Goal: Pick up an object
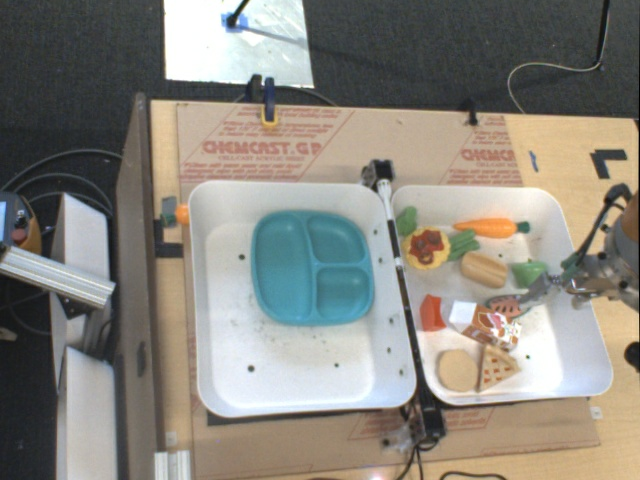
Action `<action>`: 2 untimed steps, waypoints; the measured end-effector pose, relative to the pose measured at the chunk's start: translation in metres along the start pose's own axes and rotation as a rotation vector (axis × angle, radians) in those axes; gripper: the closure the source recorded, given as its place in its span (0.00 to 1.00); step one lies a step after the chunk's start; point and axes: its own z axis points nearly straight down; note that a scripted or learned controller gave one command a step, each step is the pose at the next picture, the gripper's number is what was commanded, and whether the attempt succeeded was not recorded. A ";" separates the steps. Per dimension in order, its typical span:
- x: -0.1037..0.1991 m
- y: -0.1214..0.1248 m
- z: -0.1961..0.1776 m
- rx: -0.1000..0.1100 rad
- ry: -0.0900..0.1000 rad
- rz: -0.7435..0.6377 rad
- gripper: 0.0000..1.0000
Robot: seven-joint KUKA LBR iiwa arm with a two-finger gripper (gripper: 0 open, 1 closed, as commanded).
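Camera view: two white bins, side by side.
Left bin point(215, 368): teal divided plate point(311, 267). Right bin point(585, 353): toy foods, carrot point(486, 227), pizza slice point(494, 368); gripper point(545, 286) above, finger state indiscernible.

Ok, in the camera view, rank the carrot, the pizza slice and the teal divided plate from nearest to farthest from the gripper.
From the gripper, over the right bin's right side:
1. Pizza slice, below and left of it, near the right bin's front.
2. Carrot, up and left, near the right bin's back; only a little farther than the pizza slice.
3. Teal divided plate, far left, in the left bin.
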 end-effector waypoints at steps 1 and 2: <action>0.015 0.071 0.113 0.001 0.001 -0.006 0.00; 0.053 0.128 0.112 -0.007 0.000 -0.007 0.00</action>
